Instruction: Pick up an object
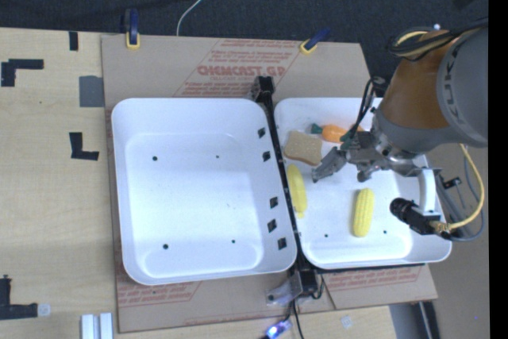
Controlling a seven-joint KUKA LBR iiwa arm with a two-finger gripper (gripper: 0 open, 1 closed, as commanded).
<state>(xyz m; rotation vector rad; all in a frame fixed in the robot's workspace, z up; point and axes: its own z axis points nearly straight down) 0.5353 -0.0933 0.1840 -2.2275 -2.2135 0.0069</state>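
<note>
We see the wooden bench (48, 194) carrying a cardboard sheet (238, 67), and on it two white bins (127, 123), one under the claw (343, 163).

Two white bins: left bin (190, 194) with small black dots on its floor, right bin (341, 246) plain white. Black divider strip (278, 179) between them. In the right bin: yellow corn cob (363, 212), paler yellow piece (298, 190), tan bread slice (302, 147), orange carrot (334, 132) with green tip. Brown cardboard sheet (230, 67) with red lettering. Arm (444, 99) grey with orange band. Backdrop dark blue-black.
</note>
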